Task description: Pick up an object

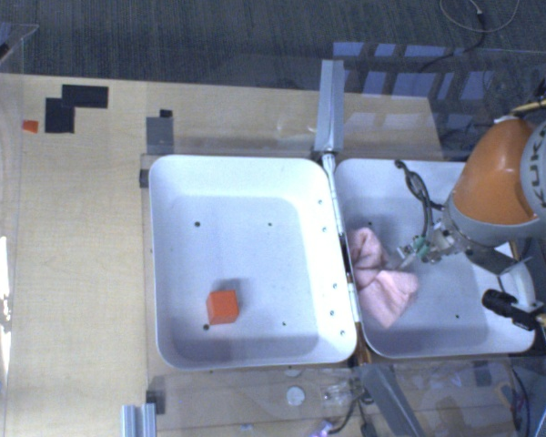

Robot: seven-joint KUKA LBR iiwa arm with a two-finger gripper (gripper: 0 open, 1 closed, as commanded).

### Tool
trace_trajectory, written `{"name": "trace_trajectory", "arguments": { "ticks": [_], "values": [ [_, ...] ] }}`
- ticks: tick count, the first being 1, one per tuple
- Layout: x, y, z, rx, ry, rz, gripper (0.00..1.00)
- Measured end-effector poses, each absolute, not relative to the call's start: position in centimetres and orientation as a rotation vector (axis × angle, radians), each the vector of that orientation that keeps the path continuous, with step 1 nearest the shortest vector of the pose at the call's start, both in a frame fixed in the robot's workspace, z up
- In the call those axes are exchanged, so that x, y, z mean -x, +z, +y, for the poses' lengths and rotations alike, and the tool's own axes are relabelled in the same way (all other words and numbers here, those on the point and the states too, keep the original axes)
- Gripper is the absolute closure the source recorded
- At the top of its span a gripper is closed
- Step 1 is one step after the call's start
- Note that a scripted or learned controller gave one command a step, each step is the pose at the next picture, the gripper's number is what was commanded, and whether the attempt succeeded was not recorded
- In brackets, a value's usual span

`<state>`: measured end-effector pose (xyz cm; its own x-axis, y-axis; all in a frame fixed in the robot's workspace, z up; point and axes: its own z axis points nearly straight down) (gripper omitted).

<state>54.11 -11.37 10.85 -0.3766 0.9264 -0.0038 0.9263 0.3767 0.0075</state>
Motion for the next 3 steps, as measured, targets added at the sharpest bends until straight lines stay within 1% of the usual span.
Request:
{"name": "trace_trajectory", "arguments": {
  "ticks": [1, 2, 3],
  "values": [
    [-52.0, 9.4, -10.2, -1.678, 0.017, 2.622, 0.0],
    [-62.9, 9.3, -10.7, -1.891, 0.016, 2.487, 0.0],
    [-61.2, 9.3, -10.0, -1.8, 0.015, 2.549, 0.0]
  ]
}}
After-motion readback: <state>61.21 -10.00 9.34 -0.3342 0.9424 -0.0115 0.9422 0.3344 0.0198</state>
